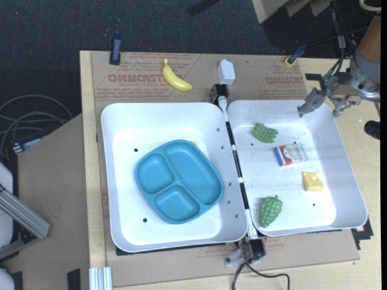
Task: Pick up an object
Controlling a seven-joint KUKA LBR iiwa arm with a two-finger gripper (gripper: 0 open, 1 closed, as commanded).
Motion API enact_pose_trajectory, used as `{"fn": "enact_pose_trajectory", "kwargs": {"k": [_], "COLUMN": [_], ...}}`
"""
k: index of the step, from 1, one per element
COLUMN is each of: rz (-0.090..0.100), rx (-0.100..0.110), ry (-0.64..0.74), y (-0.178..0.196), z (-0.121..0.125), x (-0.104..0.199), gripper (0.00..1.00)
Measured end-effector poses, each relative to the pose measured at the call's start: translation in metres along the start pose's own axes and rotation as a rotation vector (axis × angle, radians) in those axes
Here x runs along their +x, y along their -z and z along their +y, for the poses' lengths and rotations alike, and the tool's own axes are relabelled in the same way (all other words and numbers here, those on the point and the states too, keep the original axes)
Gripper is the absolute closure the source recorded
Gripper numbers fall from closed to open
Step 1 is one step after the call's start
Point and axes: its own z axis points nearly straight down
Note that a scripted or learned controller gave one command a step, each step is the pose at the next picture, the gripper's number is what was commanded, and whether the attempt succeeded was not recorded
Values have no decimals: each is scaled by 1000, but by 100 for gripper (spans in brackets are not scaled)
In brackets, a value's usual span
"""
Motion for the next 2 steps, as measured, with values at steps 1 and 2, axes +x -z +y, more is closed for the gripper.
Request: {"fn": "enact_pose_trajectory", "kwargs": {"k": [1,2], "rz": [-2,0], "rx": [-5,1], "ry": [0,-2], "y": [-133,-121], "z": [-40,-131], "x": [-4,-16], "gripper": [0,0]}}
